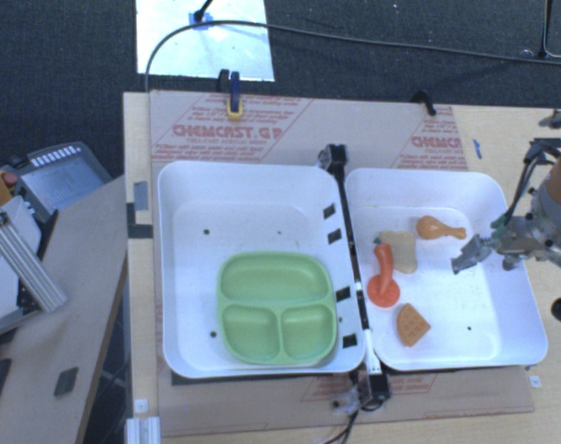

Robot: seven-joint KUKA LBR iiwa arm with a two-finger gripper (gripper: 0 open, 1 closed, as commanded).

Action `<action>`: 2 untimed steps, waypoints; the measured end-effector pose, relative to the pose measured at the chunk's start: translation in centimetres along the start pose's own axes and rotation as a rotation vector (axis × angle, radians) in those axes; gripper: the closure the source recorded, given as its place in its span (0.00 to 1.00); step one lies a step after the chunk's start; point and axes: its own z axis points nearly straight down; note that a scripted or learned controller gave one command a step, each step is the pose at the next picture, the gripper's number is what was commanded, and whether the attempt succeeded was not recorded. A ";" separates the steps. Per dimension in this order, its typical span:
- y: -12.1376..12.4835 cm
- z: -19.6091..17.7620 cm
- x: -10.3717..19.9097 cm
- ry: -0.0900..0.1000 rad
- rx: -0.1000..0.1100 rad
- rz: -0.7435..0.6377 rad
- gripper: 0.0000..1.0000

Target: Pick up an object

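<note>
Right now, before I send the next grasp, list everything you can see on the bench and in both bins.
Bins: two, white, side by side on the bench.
Divided plate: one, green, three compartments, left bin, near front.
Toy drumstick: one, tan-orange, right bin, toward back.
Beige piece: one, right bin, beside the plunger-shaped toy.
Plunger-shaped toy: one, orange-red, right bin, near divider.
Waffle piece: one, brown-orange, right bin, front.
Clamp: one, yellow and black, back edge.
Hand: one, grey, over right bin's right side, holding nothing visible.

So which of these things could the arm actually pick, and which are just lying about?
Pick candidates, right bin:
- drumstick
- beige piece
- orange plunger-shaped toy
- waffle piece
- gripper beside them

Lying about:
- green divided plate in left bin
- yellow clamp
- cables
</note>
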 end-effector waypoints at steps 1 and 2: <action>0.2 -0.5 0.0 -0.002 -0.010 -0.003 0.00; 0.6 3.7 0.1 -0.002 -0.007 -0.001 0.00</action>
